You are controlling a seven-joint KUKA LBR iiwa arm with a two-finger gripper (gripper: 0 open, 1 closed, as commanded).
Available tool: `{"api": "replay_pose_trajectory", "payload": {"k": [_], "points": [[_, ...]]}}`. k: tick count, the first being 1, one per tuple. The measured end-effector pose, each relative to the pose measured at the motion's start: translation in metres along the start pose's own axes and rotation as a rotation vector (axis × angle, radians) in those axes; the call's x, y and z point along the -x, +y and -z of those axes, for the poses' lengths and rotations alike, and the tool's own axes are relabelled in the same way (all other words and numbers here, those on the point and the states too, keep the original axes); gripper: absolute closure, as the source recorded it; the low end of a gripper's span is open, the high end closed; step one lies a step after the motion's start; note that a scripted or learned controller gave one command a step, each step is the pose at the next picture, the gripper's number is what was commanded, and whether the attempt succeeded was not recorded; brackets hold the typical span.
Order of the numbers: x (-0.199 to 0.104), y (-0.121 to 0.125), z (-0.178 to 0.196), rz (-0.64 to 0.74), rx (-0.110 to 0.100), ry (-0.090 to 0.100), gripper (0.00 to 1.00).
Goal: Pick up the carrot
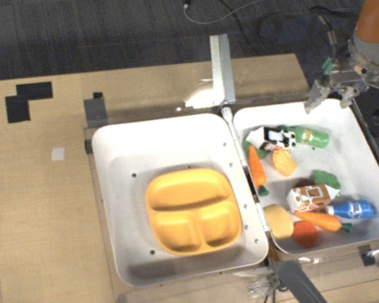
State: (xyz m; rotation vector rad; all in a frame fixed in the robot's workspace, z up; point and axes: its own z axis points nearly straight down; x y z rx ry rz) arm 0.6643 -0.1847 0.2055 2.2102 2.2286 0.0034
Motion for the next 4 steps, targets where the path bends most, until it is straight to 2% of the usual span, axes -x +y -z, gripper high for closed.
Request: {"api": "replay_pose_trajectory", "payload": {"k": [1, 2, 3, 4], "points": [[-0.001, 0.003, 0.012, 0.009, 0.005, -0.002, 1.00], [-0.097, -0.022, 0.028, 0.307, 0.001, 0.000, 1.00], [-0.173, -0.041, -0.021, 0.334, -0.001, 0.001, 1.00], [-0.150, -0.085, -0.020, 0.283, -0.001, 0.001, 1.00]]}}
